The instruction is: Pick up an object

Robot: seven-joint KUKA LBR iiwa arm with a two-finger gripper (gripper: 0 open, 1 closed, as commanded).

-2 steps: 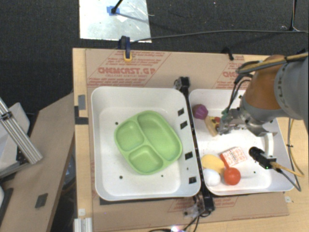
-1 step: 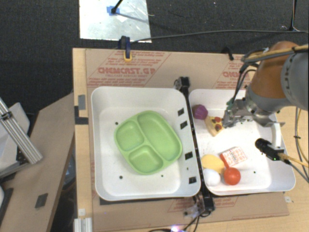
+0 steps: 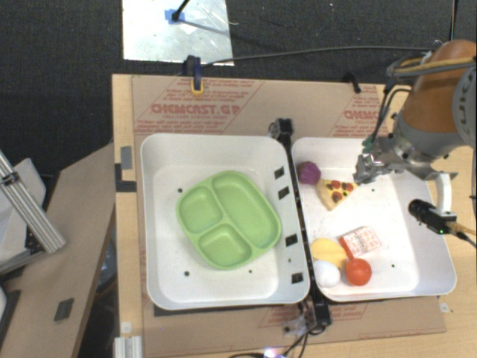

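We saw the arm [image 3: 440, 88] reaching in from the right, its gripper [image 3: 365, 168] low over the far part of the right bin [image 3: 440, 263]. How the hand was set we could not tell, since the wrist blocked it from above. Nothing showed in its grasp.

The objects lay loose in the right bin. A pizza slice toy [image 3: 336, 192] sat just beside the gripper, toward the bin's middle, and a purple ball-like piece [image 3: 308, 173] rested near the divider, close to the slice. Nearer the front edge we found a red and white packet [image 3: 361, 240], a yellow lemon-shaped piece [image 3: 326, 249], a white egg-like piece [image 3: 326, 273] touching the yellow one, and a red tomato-like ball [image 3: 358, 272] (just below the packet).

The left bin [image 3: 164, 274] held a green divided plate [image 3: 227, 219], lying flat and somewhat turned, with three compartments.
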